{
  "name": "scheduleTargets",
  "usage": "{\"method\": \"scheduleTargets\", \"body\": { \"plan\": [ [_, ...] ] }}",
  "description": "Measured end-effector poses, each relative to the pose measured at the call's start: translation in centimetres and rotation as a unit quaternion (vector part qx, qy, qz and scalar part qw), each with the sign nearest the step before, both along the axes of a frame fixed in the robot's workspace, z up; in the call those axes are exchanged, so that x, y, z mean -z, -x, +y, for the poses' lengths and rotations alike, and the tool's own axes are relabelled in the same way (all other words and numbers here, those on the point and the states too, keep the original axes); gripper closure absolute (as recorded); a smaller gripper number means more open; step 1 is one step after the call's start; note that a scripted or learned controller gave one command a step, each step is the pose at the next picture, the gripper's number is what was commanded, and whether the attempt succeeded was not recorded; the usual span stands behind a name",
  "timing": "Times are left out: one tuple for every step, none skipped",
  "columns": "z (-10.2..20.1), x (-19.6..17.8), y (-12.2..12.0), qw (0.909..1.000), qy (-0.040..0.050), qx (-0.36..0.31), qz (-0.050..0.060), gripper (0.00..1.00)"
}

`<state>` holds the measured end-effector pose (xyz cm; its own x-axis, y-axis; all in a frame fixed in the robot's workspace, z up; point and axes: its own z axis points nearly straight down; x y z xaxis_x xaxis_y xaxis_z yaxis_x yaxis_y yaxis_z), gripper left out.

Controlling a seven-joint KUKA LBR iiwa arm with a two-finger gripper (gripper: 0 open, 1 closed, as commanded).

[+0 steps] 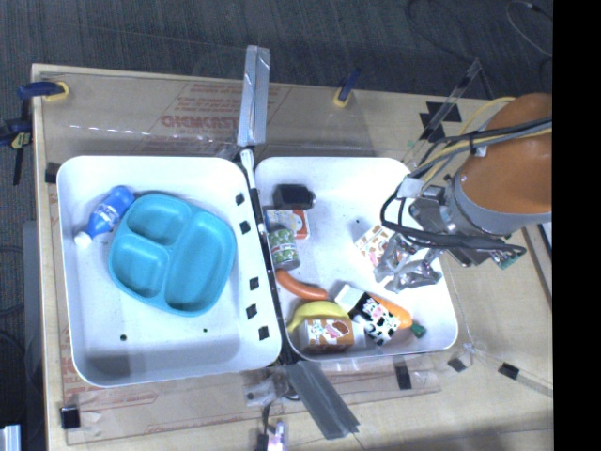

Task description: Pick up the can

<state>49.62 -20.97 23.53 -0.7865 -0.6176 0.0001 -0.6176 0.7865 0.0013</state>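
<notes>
The can (282, 247) is small with a greenish label and stands near the left wall of the right bin (338, 178), just below a red-and-white packet (289, 222). My gripper (408, 272) hangs low over the right side of that bin, well to the right of the can and apart from it. A small printed packet (373, 242) lies just left of the gripper. The grey arm with its orange band (512, 163) reaches in from the right.
In the right bin lie a black block (294, 196), an orange carrot-like piece (300, 286), a yellow banana (315, 313) with a carton (328, 334), and a cow-patterned item (377, 319). The left bin (169, 350) holds a blue divided plate (174, 254) and a blue bottle (106, 211).
</notes>
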Motion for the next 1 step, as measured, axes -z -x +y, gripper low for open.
{"method": "scheduleTargets", "body": {
  "plan": [
    [2.97,11.92,-0.13,0.9981,0.0001,-0.061,-0.002,1.00]
  ]
}}
